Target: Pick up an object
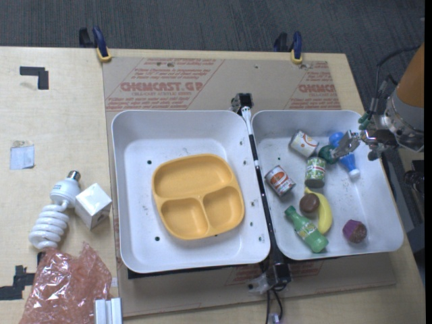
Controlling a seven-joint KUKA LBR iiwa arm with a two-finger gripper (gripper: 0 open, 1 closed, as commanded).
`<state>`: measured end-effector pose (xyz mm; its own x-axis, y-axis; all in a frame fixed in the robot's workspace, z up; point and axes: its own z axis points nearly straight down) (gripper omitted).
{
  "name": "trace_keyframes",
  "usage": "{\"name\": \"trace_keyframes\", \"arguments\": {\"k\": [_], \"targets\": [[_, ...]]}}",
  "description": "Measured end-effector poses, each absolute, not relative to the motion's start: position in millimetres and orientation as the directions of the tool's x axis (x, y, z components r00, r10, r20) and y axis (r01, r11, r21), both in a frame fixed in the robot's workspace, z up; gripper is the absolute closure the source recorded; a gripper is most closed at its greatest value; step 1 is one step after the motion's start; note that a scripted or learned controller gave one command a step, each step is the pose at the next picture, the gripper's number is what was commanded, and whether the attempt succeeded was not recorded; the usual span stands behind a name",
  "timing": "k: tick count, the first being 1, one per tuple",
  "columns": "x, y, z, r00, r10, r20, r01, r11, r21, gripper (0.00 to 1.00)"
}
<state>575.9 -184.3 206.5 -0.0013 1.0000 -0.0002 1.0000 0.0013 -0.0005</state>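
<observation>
At the right bin's [388,201] upper right corner, the arm [410,106] reaches in w/ its gripper [351,144] low over a blue object [343,152], prob. a small bottle or toy. Whether the fingers are open or shut cannot be told; metal parts blur together there, and nothing is seen clearly held between them.

The step in hand looks like the approach/descend stage of a pick, w/ the blue object as the likely target, since it lies right beside the gripper. A dark green piece [327,154] sits touching or just beside it, so which of the 2 is aimed at is not certain.

Other candidates in the same bin: a white cup-like can [304,142] near the top, a green-label jar [315,172] below it, a red-label can [279,181] toward the bin's left wall, a banana [322,211] w/ a brown round item [309,203] touching it, a green bottle [306,229] lying on its side, and a purple fruit [355,231] near the lower right.

The left bin [135,147] bears a yellow 3-compartment tray [198,196].

Next move, as a judgement: the gripper needs to settle square over 1 object, close on it, then lift straight up. The crowding near the bin wall could spoil the grasp.
</observation>
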Motion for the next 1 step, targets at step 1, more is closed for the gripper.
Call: {"name": "trace_keyframes", "arguments": {"k": [1], "targets": [[583.8, -162.8, 92.5, -0.001, 1.000, 0.000, 1.000, 0.001, 0.000, 0.00]]}}
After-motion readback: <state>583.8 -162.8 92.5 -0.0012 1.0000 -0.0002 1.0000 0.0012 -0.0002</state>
